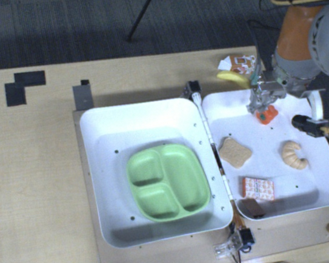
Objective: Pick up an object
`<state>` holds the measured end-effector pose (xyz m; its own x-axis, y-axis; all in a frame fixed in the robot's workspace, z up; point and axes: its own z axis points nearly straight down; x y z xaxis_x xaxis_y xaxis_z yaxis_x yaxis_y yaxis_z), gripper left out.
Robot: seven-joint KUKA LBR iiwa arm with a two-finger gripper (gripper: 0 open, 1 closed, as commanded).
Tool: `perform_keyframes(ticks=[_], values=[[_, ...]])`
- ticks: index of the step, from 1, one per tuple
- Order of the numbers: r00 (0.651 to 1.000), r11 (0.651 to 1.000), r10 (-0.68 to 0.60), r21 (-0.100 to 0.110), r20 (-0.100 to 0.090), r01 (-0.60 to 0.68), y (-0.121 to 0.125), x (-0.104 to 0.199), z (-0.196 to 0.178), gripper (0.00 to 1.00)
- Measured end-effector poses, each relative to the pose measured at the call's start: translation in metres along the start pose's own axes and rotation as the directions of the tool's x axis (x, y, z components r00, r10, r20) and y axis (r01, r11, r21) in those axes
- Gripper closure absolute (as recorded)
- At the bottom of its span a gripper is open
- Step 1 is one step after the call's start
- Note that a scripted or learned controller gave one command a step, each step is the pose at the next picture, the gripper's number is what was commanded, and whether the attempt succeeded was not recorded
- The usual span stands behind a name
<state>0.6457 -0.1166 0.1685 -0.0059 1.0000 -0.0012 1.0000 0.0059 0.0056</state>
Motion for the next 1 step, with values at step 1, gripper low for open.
perform_keyframes(ticks=[1], values=[[1.0, 1.0, -0.002, 0.0, -0.001, 0.002, 0.0143, 0.0756, -0.1077, 1.0]])
